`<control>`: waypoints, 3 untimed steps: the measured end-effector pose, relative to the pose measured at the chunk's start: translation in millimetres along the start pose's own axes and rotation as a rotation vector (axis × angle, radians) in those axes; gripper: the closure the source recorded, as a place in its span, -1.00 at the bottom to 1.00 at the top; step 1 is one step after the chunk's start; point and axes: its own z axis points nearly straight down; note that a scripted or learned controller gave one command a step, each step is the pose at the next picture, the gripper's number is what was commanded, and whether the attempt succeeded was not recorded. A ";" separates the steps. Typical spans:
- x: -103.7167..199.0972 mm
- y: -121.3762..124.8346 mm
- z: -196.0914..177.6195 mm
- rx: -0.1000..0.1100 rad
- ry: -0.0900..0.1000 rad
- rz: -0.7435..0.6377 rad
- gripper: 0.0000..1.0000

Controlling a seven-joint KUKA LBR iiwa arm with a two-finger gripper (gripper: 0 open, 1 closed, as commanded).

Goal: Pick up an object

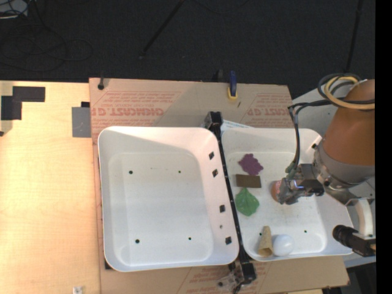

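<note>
I'd say I'm in the reach, nothing lifted yet. Nearest me the cone [264, 241] lies in the right bin [309, 242], long axis running near-to-far, beside a white ball [282, 245]. Farther back the gripper [288, 190] sits low over something pinkish; I cannot tell its state. Next move needs a confirmed clamp before lifting.

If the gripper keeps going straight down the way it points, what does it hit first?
Probably the small reddish-pink object just at the gripper, or the right white bin floor beside it. Depth is unclear from this slanted view.
</note>
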 end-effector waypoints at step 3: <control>36.2 1.1 60.4 -0.003 0.002 -0.002 1.00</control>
